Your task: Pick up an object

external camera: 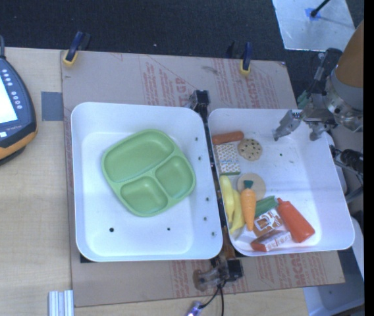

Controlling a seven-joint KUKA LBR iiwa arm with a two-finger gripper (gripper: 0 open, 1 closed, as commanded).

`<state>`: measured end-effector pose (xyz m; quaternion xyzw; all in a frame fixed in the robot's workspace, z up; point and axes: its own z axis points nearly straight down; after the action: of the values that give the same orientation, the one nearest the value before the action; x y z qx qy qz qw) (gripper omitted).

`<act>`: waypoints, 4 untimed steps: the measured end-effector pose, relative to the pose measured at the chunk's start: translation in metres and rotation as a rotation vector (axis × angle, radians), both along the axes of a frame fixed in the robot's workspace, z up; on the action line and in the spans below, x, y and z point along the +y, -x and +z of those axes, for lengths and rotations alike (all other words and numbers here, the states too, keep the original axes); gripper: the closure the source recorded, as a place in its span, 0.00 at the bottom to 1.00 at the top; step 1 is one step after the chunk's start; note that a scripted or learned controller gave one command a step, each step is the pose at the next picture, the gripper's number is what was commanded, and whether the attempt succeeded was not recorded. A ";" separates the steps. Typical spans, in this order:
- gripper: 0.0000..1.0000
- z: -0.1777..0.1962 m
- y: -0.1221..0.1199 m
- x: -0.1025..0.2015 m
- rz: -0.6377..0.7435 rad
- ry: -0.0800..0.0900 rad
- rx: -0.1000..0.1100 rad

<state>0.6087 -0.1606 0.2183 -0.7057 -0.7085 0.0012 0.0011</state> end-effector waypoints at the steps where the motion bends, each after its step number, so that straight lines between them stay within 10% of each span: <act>1: 0.00 -0.114 0.079 0.040 0.001 0.000 0.002; 2: 0.00 -0.118 0.024 0.050 0.002 0.000 0.000; 3: 0.00 -0.125 0.129 0.029 0.001 0.004 -0.013; 4: 0.00 -0.126 0.042 0.018 -0.001 -0.001 -0.001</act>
<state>0.5664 -0.1421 0.0918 -0.7061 -0.7081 0.0005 0.0009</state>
